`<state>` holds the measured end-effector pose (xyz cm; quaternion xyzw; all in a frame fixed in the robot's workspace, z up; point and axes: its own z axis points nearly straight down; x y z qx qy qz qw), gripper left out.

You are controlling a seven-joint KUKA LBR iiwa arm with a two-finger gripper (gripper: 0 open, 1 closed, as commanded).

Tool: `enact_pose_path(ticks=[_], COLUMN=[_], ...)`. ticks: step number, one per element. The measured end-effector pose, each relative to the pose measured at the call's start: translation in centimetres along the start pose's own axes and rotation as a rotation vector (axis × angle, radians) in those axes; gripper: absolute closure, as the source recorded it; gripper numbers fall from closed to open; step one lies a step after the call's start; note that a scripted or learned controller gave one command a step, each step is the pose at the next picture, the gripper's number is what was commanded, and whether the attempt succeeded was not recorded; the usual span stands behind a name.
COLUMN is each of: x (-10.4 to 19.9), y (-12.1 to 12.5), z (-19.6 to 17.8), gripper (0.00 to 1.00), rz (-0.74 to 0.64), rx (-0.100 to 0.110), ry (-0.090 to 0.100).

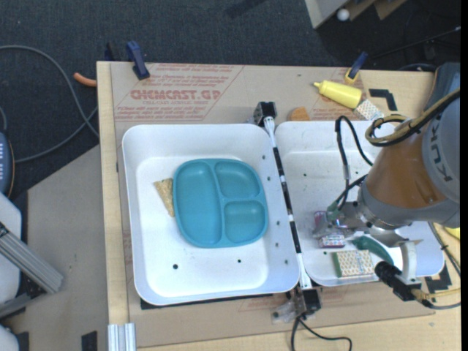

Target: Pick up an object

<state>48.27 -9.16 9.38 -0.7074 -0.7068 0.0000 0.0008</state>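
My gripper is low in the right bin, near the bin's front left part, with the grey and orange arm coming in from the right. Just in front of it lies a small rectangular pad with a green and white pattern. A teal piece lies right of the gripper, partly under the wrist. Small pink and purple bits show at the gripper's tip, too small to tell apart from it. The arm hides much of the right bin's right side.
The left bin holds a teal divided plate with a tan cracker-like piece sticking out from under its left edge. Behind the bins, on the bench, lie a yellow object and a small brown thing.
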Motion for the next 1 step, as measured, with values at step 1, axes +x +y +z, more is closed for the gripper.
enact_pose_path(ticks=[1], x=[5.9], y=[6.69], z=[-9.13], gripper=[1.0], rz=[-0.003], rx=[-0.003], ry=[0.0])
